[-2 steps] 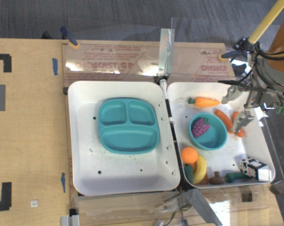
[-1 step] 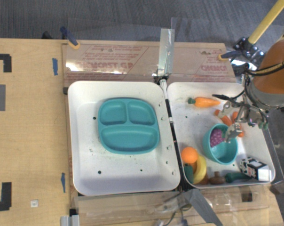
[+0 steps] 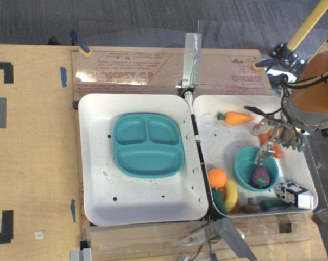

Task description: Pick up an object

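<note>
Front of the right bin: a banana, an orange and a black-and-white box crowd the teal bowl, so a descent could clip the rim or shove a neighbour. The tool hangs at the bowl's far rim over a purple-pink item; grip state indeterminate, nothing seen held. Behind, a carrot lies apart, the easier target.
</note>
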### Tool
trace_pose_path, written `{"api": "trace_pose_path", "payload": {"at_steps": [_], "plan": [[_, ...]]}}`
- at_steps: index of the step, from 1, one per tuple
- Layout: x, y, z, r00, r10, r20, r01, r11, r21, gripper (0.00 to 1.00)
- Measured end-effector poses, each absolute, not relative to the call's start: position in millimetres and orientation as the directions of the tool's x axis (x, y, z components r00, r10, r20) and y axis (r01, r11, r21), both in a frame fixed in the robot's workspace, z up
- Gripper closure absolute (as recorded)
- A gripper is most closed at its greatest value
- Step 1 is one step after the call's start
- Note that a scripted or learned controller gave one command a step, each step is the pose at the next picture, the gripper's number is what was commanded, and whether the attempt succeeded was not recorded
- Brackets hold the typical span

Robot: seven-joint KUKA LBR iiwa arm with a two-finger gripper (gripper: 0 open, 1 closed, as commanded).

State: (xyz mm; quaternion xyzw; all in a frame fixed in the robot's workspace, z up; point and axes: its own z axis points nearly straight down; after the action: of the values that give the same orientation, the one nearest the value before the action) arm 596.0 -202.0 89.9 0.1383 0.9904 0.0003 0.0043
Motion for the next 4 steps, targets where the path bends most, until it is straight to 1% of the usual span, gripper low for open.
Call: {"api": "trace_pose_path", "payload": {"at_steps": [1,2,3,4], "plan": [[555.4,-224,90,-0.949,0.314,-0.009,0.314,0.949,0.000,0.00],[561.6,-222,107,-0.950,0.310,-0.026,0.311,0.951,0.001,1.00],[559.7,-222,103,-0.950,0.310,-0.020,0.310,0.951,0.000,0.00],[582.7,-207,90,-0.944,0.330,-0.013,0.330,0.944,0.001,0.00]]}}
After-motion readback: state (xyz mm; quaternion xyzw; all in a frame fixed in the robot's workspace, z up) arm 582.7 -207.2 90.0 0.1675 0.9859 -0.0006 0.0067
